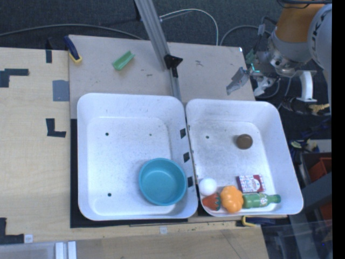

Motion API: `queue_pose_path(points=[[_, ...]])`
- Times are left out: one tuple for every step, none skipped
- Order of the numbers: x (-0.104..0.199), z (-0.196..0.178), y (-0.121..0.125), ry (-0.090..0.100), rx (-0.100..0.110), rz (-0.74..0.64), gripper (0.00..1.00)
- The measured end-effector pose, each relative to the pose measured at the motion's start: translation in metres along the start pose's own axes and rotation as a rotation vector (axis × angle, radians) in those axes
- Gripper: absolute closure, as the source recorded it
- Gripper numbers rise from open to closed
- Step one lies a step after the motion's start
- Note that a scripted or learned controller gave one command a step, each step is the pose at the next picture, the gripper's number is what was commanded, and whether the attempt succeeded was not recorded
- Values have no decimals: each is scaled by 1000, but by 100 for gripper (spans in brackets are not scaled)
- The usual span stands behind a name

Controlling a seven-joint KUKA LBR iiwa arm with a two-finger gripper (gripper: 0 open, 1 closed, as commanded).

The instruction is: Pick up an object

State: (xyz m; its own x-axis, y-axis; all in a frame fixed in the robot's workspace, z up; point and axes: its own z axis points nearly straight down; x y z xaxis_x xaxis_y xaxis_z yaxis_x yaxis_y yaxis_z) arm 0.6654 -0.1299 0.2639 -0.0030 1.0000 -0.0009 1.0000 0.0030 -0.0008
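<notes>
Here, the gripper (247, 81) hangs past the right bin's (280, 144) far rim, its grasp state unreadable, while a brown disc (244, 141), perhaps a puck, lies alone mid-bin, the arm (302, 20) cut off at frame edge.

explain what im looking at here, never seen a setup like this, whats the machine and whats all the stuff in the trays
This is one picture from a camera fixed above a workbench, looking down at a slant. The grey machine with the orange band at the top right is a robot arm. Its gripper, a two-finger claw, hangs above the bench just beyond the far edge of the right bin, with nothing visibly in it.

Two shallow white bins sit side by side. The left bin holds a blue bowl. The right bin holds a small brown round object on its own, and a cluster along the near edge: a white ball, an orange pepper-like toy, a red toy, a green bottle and a small red and white packet.

A green block lies on the bench behind the bins.
</notes>
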Motion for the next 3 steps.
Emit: queue_pose_path(points=[[0, 0, 0, 0, 0, 0, 0], [10, 58, -3, 0, 6, 1, 0], [9, 120, -12, 1, 7, 1, 0]])
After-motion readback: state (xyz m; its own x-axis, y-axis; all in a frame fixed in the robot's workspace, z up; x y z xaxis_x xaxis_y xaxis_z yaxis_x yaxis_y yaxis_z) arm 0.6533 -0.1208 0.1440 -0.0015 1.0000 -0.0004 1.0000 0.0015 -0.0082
